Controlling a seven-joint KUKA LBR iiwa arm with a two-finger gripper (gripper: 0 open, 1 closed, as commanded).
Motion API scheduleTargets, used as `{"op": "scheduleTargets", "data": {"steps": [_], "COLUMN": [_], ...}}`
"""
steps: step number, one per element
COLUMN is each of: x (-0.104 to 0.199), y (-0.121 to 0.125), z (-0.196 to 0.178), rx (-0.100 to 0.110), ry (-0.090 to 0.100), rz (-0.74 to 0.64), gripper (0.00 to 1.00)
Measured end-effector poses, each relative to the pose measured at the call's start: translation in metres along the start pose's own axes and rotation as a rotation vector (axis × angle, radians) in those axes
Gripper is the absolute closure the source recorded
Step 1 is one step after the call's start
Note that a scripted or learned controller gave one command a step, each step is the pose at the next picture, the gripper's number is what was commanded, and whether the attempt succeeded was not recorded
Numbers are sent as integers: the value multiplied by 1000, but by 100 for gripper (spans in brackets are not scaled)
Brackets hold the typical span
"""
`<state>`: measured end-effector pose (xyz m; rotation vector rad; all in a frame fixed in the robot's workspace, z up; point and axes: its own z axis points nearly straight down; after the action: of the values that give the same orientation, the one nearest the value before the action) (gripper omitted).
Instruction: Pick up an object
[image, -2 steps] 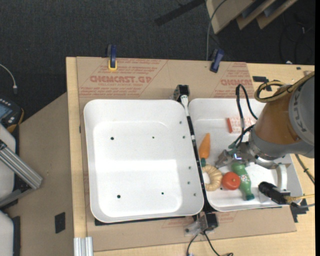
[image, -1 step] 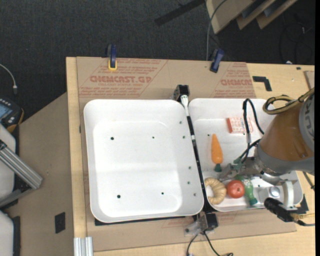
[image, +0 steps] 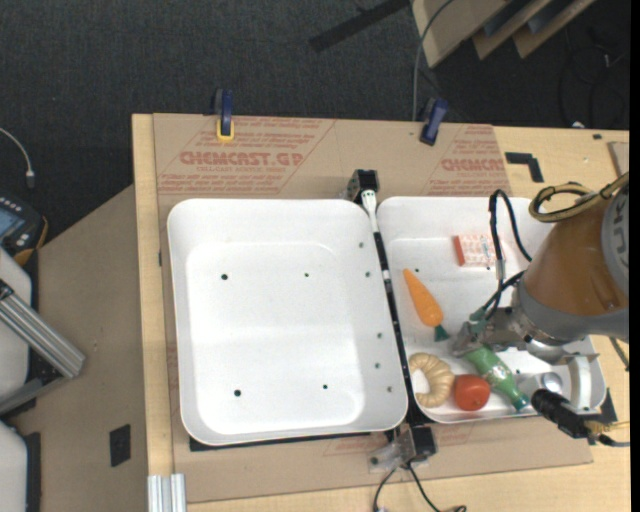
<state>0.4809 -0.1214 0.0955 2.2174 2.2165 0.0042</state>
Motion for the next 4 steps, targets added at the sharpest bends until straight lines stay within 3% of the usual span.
{"op": "scheduleTargets", "data": {"steps": [2,3,4], "x": [0,-57,-9], "y": [1,1,19], "z": [-19,11,11], "rx": [-5,-5,4], "ry": [-3,-1,2], "rz": [1,1,-5], "gripper": [100,100,100]}}
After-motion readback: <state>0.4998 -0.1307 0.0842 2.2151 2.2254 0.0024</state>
